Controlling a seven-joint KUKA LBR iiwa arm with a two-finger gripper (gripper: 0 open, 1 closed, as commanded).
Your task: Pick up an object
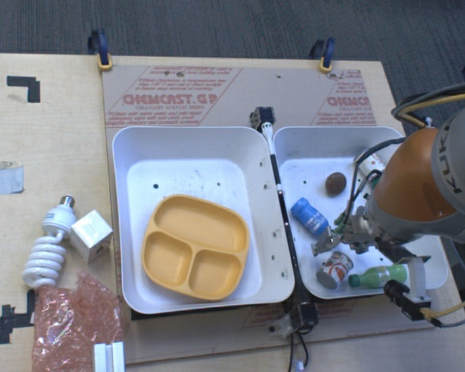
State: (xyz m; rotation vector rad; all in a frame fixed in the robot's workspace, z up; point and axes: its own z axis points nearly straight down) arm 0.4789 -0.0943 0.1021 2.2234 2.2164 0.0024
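Gripper (331, 242) is seen low in the right bin (310, 147), largely masked by the arm's orange band (407, 180) and wrist body; whether anything is gripped cannot be told. The metal tip is seen just above the crushed can (335, 270) and just below the blue can (309, 215); contact with either can't be confirmed. The green bottle (380, 276) lies on its side near the bin's front wall, its right end partly covered by the wrist hardware. A small brown round object (335, 182) sits apart, toward the back of the bin. The arm enters from the right, cut off by the frame edge, wrist pitched down over the bin's right half, cables looped above it. The left bin (187, 146) carries a yellow compartment tray (195, 246). A spiral light bulb (48, 248), a white cube (91, 234) and a pink plastic bag (74, 324) are seen on the bench at left.
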